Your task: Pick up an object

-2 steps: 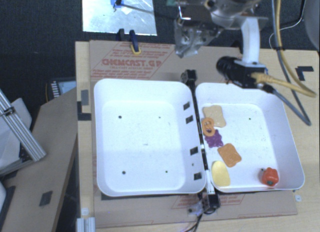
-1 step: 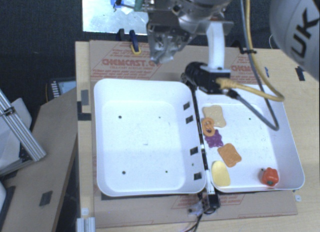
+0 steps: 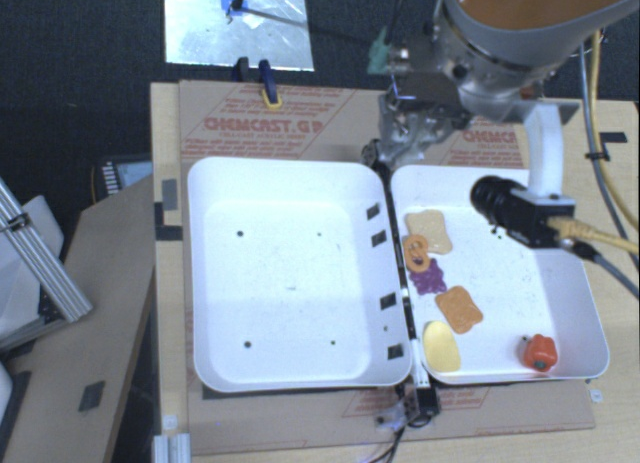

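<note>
Several small toy foods lie in the right bin [image 3: 570, 291]. A pale bread slice [image 3: 430, 225] sits near its back left, with an orange ring-shaped piece [image 3: 416, 247] against its front edge. In front of them are a purple cluster [image 3: 430, 277], a tan toast piece [image 3: 460, 309] and a yellow oval piece [image 3: 441, 347]. A red-orange pepper [image 3: 539, 352] rests in the front right corner. My gripper [image 3: 397, 146] hangs over the back rim where the two bins meet, behind the bread slice and apart from every item. Nothing shows in its grasp.
The left bin [image 3: 285, 271] lies beside the right one, a ridge with black clips [image 3: 385, 241] between them. A black cylinder on a white bracket [image 3: 512, 209] juts over the right bin's back. A foil sheet [image 3: 238, 9] lies beyond the bench.
</note>
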You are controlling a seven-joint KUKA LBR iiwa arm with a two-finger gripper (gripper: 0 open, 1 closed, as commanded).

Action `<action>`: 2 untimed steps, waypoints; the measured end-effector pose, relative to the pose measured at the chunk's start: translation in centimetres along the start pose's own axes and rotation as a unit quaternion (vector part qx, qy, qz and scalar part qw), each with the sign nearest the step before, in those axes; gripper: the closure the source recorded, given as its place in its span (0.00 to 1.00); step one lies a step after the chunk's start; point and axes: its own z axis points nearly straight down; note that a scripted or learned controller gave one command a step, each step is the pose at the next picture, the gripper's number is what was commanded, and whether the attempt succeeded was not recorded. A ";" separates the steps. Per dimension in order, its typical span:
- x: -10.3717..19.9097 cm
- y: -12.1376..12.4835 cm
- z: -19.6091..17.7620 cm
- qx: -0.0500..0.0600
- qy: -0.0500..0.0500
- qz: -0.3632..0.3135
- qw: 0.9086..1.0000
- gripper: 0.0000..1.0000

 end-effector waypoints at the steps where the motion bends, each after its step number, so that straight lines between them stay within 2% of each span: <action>1: 3.7 0.1 0.1 -0.001 0.001 -0.005 1.000 1.00; 2: 7.2 0.1 0.1 0.000 0.001 -0.005 1.000 1.00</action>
